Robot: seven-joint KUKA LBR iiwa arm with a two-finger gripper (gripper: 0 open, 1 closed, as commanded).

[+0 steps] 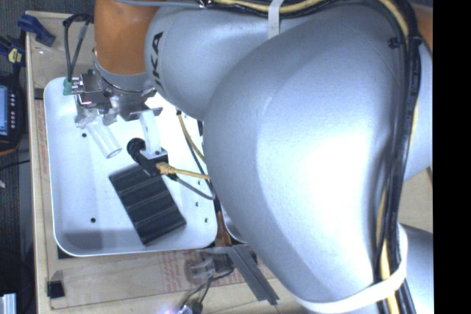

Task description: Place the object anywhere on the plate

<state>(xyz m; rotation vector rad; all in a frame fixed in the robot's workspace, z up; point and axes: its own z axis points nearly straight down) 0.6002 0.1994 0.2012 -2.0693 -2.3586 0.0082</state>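
Overhead, gripper [99, 130] low over the left-hand white bin [57, 158], whether open or closed cannot be told, black ribbed block [147, 207] lying flat on the bin floor, near the gripper, not touching

Black letters "KA" [157, 51] stand sideways on the grey arm [294, 129], just beside its orange band [125, 26].

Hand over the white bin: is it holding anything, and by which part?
Nothing appears to be held. The hand hangs above bare floor of the white bin, and the black ribbed block lies flat in that bin, apart from it.
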